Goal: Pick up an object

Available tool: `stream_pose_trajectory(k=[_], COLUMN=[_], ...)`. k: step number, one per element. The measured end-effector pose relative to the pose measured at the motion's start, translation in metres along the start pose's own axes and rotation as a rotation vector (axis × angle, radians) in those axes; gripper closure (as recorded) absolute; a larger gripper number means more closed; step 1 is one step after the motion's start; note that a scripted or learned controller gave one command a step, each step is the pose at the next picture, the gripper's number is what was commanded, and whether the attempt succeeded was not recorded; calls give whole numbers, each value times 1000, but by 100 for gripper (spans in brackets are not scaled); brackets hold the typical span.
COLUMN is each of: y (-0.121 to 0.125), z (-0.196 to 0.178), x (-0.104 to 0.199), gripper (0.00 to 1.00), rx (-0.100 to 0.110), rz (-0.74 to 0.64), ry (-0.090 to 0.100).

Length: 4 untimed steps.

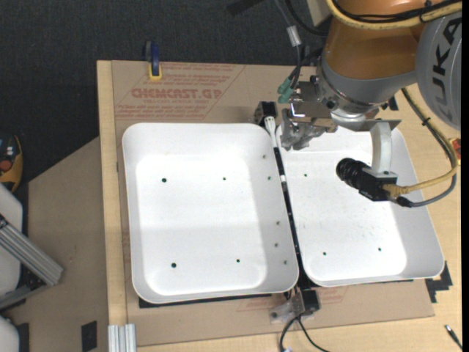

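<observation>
We are seeing the hand (297, 139) hovering at the right bin's (366, 255) far-left corner, finger state unreadable, risking striking the rim.

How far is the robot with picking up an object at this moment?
Nothing looks done yet. The hand sits low over the far left corner of the right bin, beside the wall shared with the left bin, and I see no object in it. In hand: only the reach into that corner. Left: grasping something and lifting it.
</observation>
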<state>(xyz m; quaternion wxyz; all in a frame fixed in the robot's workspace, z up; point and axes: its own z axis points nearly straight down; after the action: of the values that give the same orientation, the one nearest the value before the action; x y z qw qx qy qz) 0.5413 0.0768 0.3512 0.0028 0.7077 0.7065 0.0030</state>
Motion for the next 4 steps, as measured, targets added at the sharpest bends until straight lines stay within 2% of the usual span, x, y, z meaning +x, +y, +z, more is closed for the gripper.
stream_pose_trajectory(k=[1, 2, 3, 4], y=[39, 40, 34, 13], z=[72, 132, 69, 53], x=[50, 107, 86, 81], gripper=[100, 100, 100, 100], rx=[12, 15, 3, 10], rz=[-5, -7, -1, -1], ry=[0, 0, 1, 0])
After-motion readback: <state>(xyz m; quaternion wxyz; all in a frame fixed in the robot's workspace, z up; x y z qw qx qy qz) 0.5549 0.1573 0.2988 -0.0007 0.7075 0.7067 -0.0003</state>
